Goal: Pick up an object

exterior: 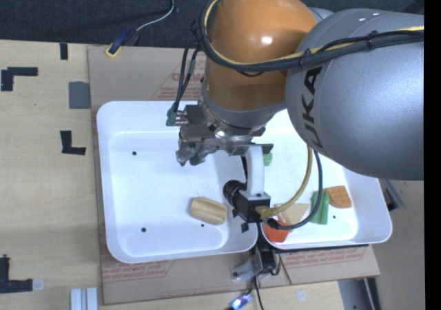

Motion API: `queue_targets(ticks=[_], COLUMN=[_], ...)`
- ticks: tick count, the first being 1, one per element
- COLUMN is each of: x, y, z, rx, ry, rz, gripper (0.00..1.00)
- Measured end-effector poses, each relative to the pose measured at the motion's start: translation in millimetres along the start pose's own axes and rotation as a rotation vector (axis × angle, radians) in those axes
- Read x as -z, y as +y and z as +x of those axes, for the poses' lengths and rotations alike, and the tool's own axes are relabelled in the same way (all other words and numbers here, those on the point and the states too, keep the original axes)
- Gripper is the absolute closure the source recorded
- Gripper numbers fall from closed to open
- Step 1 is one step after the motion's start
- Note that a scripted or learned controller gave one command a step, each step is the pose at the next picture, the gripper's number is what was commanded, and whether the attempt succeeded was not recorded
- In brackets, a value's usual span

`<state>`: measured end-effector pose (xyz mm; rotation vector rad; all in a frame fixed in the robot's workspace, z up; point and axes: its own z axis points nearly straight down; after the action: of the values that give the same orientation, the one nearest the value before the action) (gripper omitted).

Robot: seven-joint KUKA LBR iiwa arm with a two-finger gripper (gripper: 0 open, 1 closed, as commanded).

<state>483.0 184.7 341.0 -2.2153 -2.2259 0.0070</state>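
The tan wooden block (208,210) lies near the front wall of the view's left-hand bin (124,184), long axis roughly crosswise, just frontward of my gripper (191,152), whose state, open or closed, I cannot tell.

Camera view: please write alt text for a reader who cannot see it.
A grey robot arm hangs over two white bins. The left bin holds a wooden block; the right bin holds a green piece, an orange piece and a red piece.
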Motion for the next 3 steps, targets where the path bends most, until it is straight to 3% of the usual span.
queue_targets(ticks=[1, 2, 3], x=[71.0, -33.6, -79.7], y=[32.5, 41.1, 104.4], z=[-19.2, -57.8, -81.6], rx=[-0.004, -0.009, -0.006], ry=[0.003, -0.003, -0.001], rz=[-0.01, 0.007, -0.003], gripper=[1.0, 1.0, 1.0])
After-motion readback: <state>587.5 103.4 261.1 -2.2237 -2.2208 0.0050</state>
